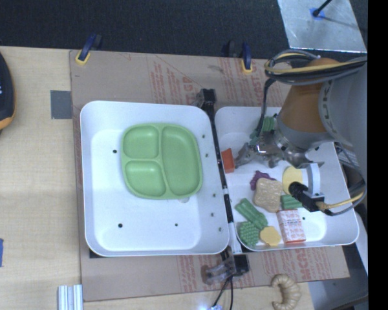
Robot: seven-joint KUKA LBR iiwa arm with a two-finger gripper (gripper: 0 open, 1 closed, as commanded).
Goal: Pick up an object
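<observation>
- Overhead, the gripper [264, 148] hangs low in the right bin [236, 123], near the orange block [227, 160]; whether its fingers are open cannot be told
- Left bin [97, 225] holds a green divided plate [161, 161]

A pale green divided plate [161, 161] is lying in the white left bin [103, 225]. In the white right bin [336, 234], a tan slice [268, 194] is showing at centre, dark green ridged pieces [251, 221] at seven o'clock, a red-and-white packet [291, 227] at five, an orange piece [227, 160] at nine.
</observation>
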